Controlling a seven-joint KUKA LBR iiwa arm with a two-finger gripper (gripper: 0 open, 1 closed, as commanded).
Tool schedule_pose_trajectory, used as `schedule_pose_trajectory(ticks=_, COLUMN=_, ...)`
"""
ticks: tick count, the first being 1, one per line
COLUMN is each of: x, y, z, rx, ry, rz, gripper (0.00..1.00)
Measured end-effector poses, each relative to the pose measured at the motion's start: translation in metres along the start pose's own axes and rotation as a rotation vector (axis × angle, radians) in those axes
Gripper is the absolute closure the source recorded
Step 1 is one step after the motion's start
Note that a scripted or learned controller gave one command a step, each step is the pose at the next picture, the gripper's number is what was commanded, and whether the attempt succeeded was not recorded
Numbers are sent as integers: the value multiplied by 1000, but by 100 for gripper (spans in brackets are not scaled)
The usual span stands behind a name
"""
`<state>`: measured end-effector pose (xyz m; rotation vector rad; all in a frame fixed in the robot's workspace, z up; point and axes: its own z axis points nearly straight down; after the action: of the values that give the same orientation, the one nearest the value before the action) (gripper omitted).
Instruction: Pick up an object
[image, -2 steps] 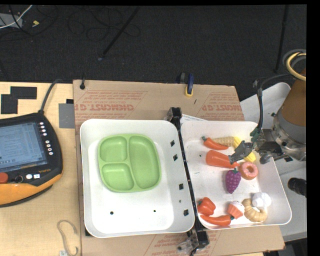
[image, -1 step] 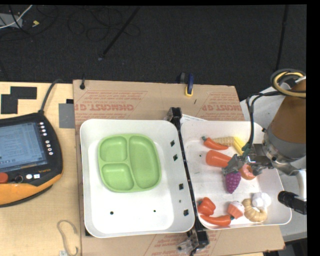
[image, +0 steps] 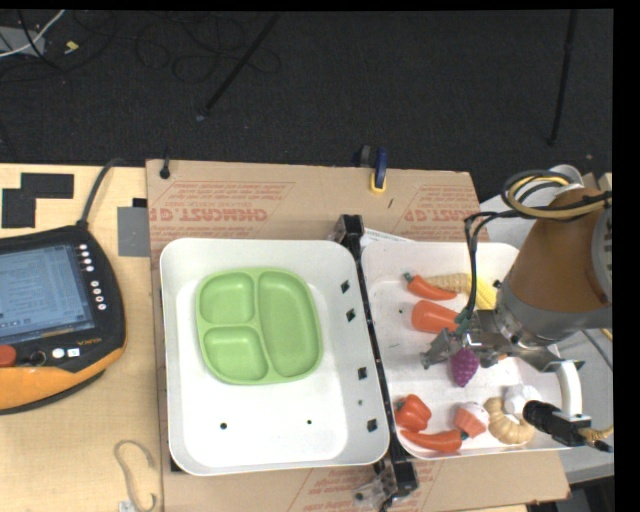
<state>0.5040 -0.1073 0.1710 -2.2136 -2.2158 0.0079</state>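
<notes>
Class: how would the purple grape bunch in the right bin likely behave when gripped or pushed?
The purple grape bunch looks like a small plastic toy, so probably light and stiff. Its bumpy, rounded surface may slip from a grip. Pushed, it would likely slide or roll toward the orange pieces nearby.

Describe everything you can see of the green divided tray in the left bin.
The green tray is a light green, smooth, plastic-looking plate with rounded corners, moulded into three compartments: two smaller ones stacked on the camera view's left and one long one on its right. It lies flat on the floor of the left white bin, in the upper middle part, turned slightly against the bin's edges. It sits apart from the bin's walls and from the toy foods in the other bin.
</notes>
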Motion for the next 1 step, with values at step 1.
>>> schedule_pose_trajectory(ticks=1, x=-3, y=-3, z=64, rx=0, ry=0, rz=0, gripper=0)
